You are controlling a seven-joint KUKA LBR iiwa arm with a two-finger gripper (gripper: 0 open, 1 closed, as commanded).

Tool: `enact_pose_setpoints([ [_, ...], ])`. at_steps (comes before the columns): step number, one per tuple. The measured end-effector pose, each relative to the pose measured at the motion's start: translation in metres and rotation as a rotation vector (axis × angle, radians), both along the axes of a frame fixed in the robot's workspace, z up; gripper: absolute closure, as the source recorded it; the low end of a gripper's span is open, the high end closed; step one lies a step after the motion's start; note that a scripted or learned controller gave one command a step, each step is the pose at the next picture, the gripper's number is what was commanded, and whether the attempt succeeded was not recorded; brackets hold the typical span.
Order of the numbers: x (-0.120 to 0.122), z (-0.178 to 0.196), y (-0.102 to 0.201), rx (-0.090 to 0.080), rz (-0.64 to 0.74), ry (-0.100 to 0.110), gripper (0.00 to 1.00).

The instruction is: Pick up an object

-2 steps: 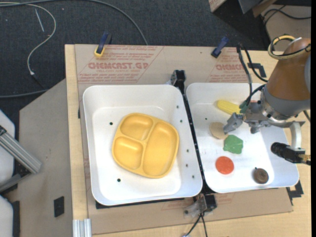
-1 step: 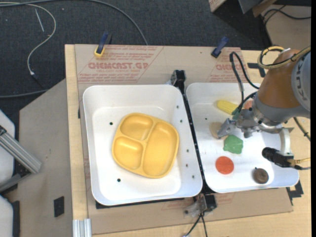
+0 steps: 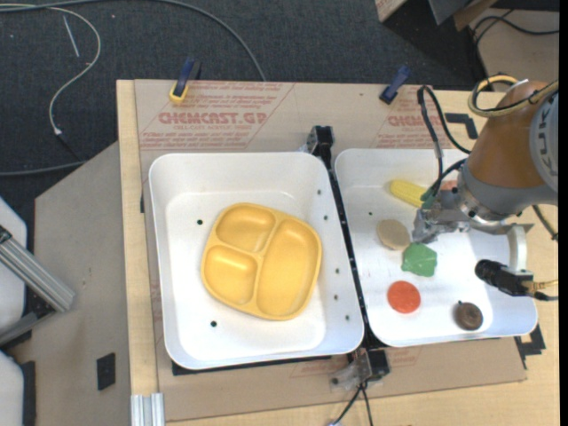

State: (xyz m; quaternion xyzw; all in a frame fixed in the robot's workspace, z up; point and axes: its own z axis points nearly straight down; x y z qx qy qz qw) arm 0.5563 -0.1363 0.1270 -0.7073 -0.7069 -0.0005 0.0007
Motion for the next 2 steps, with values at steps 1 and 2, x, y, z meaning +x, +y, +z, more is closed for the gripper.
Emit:
enact_pose_setpoints([
  [1,-0.003,0.043,-0.001,-0.002,0.001,-0.003,1.0],
  [2,-0.002,0.087,-0.003,-0.003,0.002,-0.006,1.0],
])
